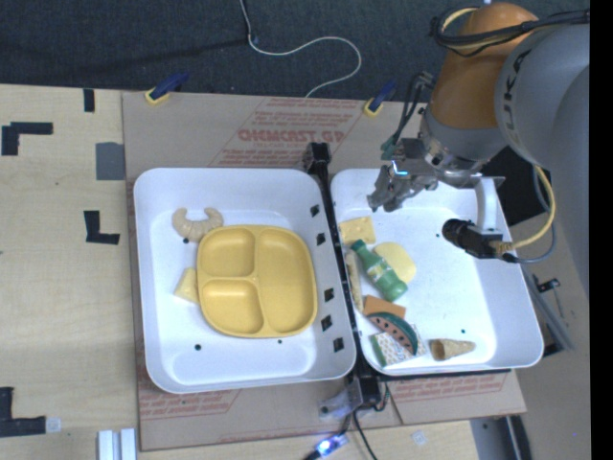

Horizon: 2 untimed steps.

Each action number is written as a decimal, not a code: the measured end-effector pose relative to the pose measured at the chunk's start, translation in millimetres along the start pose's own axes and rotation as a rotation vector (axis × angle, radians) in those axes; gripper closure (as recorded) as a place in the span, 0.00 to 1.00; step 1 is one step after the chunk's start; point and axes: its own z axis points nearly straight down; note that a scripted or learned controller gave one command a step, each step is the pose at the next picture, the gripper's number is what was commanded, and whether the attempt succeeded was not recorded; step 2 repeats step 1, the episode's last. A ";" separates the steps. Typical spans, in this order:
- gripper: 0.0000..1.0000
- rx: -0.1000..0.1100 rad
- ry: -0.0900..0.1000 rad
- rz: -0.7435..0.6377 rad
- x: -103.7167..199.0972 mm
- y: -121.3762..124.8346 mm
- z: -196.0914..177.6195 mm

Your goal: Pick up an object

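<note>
The grey arm comes in from the upper right of the frame, its broad grey link filling that corner. Below it sits the orange band (pixel 479 65) — rounded, wrapped with dark cables — and under that the wrist narrows toward the claw (pixel 391 192). The claw hangs right of centre in the upper half, pointing down and slightly left — nothing shows between its tips.

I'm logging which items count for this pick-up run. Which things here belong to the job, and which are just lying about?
Job:
gripper
green bottle
yellow wedge
watermelon slice
cone

Lying about:
yellow divided plate
croissant
white cable
</note>
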 end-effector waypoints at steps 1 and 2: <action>1.00 0.001 -0.001 0.001 0.7 -0.3 1.4; 1.00 0.001 -0.001 0.001 0.7 -0.3 1.4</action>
